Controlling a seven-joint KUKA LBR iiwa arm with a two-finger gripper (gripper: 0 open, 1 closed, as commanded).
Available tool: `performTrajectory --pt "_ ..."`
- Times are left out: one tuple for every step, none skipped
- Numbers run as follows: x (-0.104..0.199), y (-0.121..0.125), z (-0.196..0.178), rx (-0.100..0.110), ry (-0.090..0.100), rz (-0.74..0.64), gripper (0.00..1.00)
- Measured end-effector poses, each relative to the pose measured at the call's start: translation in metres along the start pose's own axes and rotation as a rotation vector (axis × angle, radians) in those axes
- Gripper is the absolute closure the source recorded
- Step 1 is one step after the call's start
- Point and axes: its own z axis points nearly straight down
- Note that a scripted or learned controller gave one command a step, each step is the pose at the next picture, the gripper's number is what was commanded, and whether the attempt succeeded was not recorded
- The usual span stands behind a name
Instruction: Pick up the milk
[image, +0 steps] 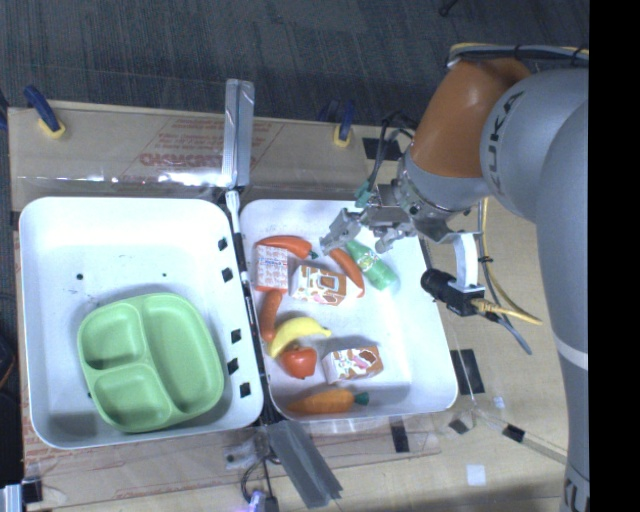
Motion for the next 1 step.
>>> performTrajectory --pt "-0.0022 -0.0431 0.0976 0.001 0.0 -0.044 0.0"
